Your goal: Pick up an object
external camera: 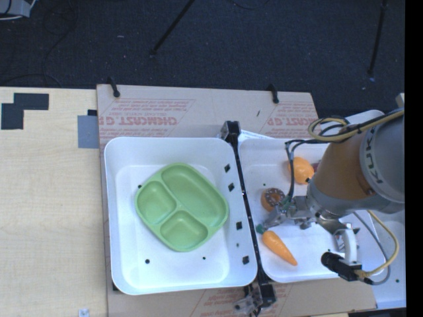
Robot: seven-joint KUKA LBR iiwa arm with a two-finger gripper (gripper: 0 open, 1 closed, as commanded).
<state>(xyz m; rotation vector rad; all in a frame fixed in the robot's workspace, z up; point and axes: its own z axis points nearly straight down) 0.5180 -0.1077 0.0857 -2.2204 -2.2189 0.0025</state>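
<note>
Gripper (281, 211) low in right bin (310, 273), finger state can't tell. Tapered orange carrot (279, 247) just below it, round brown piece (272, 197) above. Left bin (125, 177): glossy green 3-compartment plate (181, 206).

arm (357, 170) bent low, gripper (285, 211) pointing left.

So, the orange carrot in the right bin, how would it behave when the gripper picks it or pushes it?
The carrot looks like a smooth, stiff toy, so probably light and rigid. Its tapered, rounded shape may roll or pivot if pushed, and could slip from the fingers at the thin end. It lies flat on the right bin floor, so tipping seems unlikely.
</note>
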